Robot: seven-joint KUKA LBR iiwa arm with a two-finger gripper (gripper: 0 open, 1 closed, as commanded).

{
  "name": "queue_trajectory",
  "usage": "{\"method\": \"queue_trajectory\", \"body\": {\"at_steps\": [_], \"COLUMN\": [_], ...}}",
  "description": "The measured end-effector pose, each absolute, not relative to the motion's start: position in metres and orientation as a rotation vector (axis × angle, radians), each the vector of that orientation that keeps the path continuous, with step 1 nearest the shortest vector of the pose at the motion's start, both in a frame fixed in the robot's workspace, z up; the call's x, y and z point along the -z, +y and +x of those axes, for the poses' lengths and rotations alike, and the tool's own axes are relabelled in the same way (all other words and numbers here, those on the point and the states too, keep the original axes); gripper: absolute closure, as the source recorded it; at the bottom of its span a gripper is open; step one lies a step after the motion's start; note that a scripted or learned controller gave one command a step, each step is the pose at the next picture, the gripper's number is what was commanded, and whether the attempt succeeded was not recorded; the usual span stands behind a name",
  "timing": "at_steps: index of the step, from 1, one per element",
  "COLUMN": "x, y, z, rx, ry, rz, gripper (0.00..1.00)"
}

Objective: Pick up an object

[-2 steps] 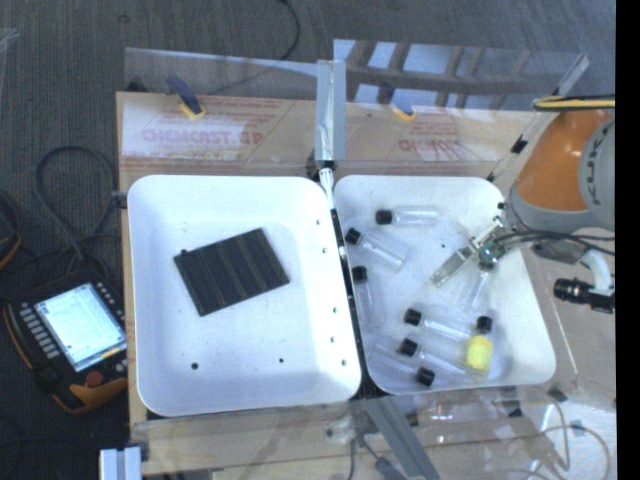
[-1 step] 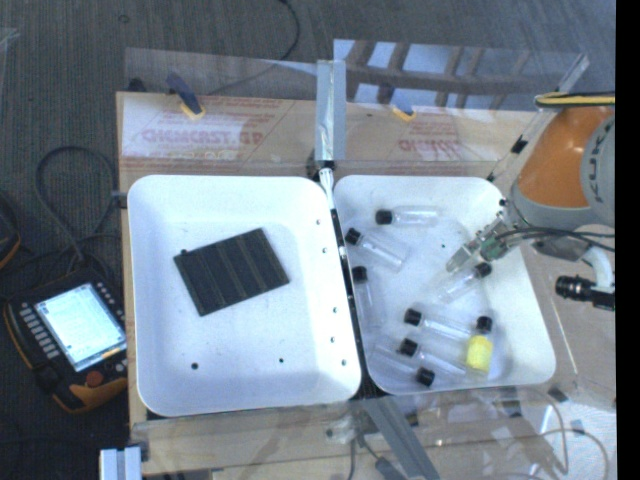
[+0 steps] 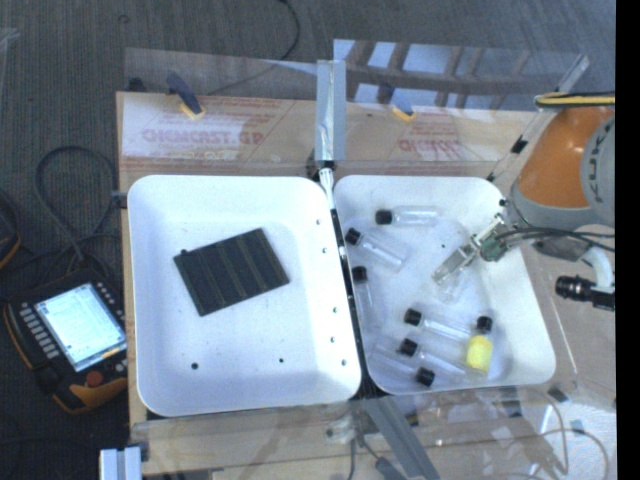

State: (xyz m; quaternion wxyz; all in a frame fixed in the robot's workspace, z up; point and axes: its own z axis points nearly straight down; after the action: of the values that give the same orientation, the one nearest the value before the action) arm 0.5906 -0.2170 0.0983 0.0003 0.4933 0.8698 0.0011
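The right bin (image 3: pixel 528 298) holds several clear vials with black caps, among them one near the back (image 3: pixel 405 215), one by the left wall (image 3: pixel 378 251) and one toward the front (image 3: pixel 432 322). A small yellow object (image 3: pixel 480 352) lies near the front right corner. My gripper (image 3: pixel 455 264) hangs low over the middle right of this bin, slanted down to the left, right above a faint clear vial (image 3: pixel 452 286). Nothing I can see sits in its grasp. The orange and grey arm (image 3: pixel 570 163) comes in from the right.
The left bin (image 3: pixel 140 268) contains a flat black ridged panel (image 3: pixel 232 270). A metal post (image 3: pixel 329 118) stands behind the seam between the bins. A teach pendant (image 3: pixel 70 333) lies on the floor to the left. Cables run beside the right bin.
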Motion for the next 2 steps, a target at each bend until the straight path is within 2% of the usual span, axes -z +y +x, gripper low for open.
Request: {"method": "queue_trajectory", "body": {"at_steps": [1, 2], "x": [-0.089, -0.089], "y": [-0.215, -0.224], "z": [0.606, 0.637], "rx": [-0.002, 0.001], "ry": [2.737, 2.81], "rz": [1.52, 1.383], "gripper": [0.0, 0.0]}}
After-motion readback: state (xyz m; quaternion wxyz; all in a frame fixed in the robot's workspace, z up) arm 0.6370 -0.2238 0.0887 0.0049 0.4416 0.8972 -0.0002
